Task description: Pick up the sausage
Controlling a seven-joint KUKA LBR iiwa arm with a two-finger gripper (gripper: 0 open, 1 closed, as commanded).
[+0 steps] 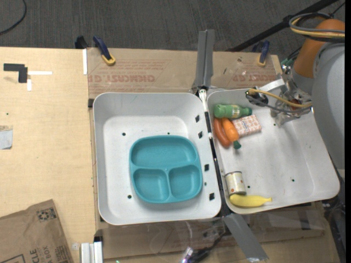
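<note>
Cables and metal parts crowd the arm's point(329, 64) wrist at the right bin's point(307, 185) far right corner, where we see the claw point(282, 111) low over the bin floor. We cannot tell whether it is open or gripping anything. The sausage point(220, 132) lies well to the claw's left, against the bin's left wall, touching a carrot point(231, 130) beneath a green bottle point(231, 111).

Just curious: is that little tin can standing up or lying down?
Lying down. The can rests on its side in the right bin, just above the banana.
</note>
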